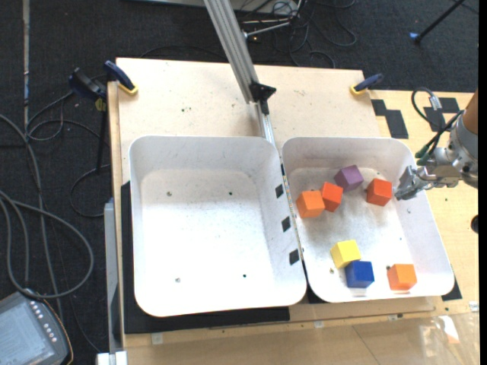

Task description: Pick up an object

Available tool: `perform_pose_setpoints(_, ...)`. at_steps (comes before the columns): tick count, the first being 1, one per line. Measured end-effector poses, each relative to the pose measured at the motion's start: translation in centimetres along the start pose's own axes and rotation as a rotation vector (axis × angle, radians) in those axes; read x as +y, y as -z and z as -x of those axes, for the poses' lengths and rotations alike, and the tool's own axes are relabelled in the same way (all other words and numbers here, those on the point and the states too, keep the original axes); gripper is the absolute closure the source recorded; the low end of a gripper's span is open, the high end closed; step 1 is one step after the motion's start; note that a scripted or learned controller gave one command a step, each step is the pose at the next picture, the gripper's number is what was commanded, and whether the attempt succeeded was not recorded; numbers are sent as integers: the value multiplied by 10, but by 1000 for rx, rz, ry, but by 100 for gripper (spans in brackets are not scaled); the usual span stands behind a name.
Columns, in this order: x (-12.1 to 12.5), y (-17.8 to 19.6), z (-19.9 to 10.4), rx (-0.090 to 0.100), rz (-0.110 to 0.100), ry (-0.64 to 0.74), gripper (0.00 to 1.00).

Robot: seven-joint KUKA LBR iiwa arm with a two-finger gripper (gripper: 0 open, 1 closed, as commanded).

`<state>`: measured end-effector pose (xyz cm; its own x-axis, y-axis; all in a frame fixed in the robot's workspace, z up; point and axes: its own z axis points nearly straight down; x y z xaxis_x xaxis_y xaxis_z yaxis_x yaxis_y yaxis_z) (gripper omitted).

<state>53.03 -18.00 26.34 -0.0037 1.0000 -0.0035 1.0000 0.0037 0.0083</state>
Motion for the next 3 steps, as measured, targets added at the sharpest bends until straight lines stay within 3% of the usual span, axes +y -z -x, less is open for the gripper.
perform_pose_setpoints(3,23,-17,-153,5,-8,5,100)
